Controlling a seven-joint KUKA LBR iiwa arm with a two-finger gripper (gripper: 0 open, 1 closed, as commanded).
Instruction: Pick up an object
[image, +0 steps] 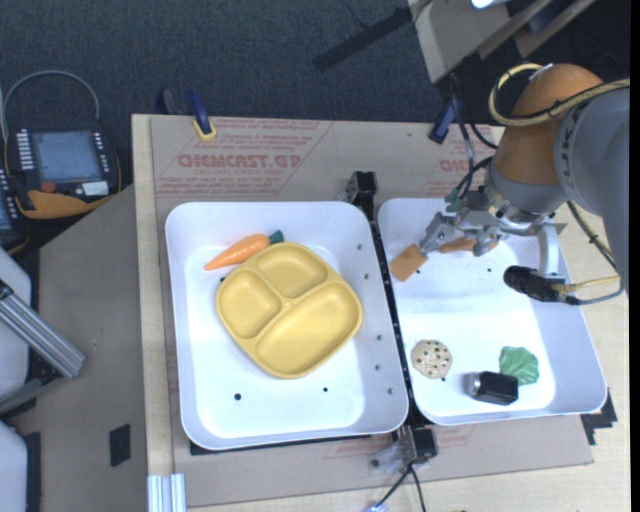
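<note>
- One tool (452, 232) low over the upper left part of the right bin (570, 390); cannot tell whether its fingers are spread or pressed together.
- Brown, bread-like piece (408, 263) just below and left of the tool tip, by the bin's left wall (contact with the tool unclear).
- Grey arm enters from the right, orange band (545, 120) above the wrist.
- Lower in the same bin: speckled cookie (431, 357), black block (492, 387), green leafy item (520, 364) next to the block.
- Dark cylindrical part (535, 284) with a cable sits right of the tool.
- Left bin (200, 400): yellow divided plate (289, 308) near the middle, carrot (238, 251) at its upper left edge.
- Both bins side by side on a cardboard-covered bench (270, 150).
</note>
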